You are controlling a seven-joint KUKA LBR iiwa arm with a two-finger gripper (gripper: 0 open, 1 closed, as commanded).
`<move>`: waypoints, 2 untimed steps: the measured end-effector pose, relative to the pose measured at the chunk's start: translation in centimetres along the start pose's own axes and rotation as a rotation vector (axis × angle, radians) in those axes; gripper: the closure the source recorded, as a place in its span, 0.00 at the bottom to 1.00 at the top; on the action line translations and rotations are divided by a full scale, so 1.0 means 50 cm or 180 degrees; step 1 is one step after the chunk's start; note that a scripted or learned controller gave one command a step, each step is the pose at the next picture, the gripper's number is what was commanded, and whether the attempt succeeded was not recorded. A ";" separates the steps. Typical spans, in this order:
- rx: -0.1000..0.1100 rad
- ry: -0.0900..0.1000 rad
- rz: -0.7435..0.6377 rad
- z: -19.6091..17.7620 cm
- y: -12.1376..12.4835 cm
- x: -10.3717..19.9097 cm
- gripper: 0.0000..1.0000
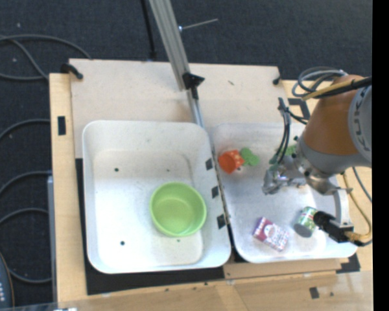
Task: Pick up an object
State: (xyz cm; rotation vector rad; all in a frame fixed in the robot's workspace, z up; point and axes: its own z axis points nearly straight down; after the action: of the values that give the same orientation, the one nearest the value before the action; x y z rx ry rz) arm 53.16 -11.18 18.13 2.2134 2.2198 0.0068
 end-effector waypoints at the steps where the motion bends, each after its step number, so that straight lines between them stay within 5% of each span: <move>1: -0.0002 0.0001 -0.0005 -0.118 0.016 0.013 1.00; 2: 0.0015 0.0005 -0.0007 -0.144 0.018 0.012 1.00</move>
State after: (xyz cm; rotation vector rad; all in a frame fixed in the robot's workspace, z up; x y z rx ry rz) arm 54.03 -10.58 25.35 2.2141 2.2253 0.0032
